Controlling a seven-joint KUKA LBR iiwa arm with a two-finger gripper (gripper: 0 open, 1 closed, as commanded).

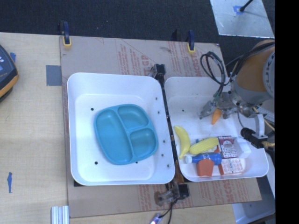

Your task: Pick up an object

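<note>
**Over the right bin, jaws on an orange piece**

Toward three o'clock of the tabletop (pixel 32 125), the grey arm (pixel 254 76) reaches in low over the right bin (pixel 187 90), and its gripper (pixel 216 110) hangs near that bin's upper middle. An orange carrot-like piece (pixel 215 116) stands on end between the metal jaws, which look to be closed against it; the view is soft there, so I cannot swear the grip is firm or that the piece has left the bin floor. Its upright tilt fits a thing pinched from above, not one lying loose.

The other candidates lie crowded at the bin's six o'clock side, which may be why the isolated orange piece was the easier target. A banana (pixel 182 140) lies at seven o'clock, near the divider. Just beside it lies a corn cob (pixel 204 145); below that, a blue-and-white bottle (pixel 203 158) lies on its side, touching a red cup (pixel 204 168). Small printed cartons (pixel 230 147) sit at five o'clock.

The left bin (pixel 77 125) holds a blue divided plate (pixel 126 133), flat near its centre, well apart from the arm.

Judging the task, the grasp seems made and the lift is what remains; a slender, slanted piece could slip as it rises.
</note>
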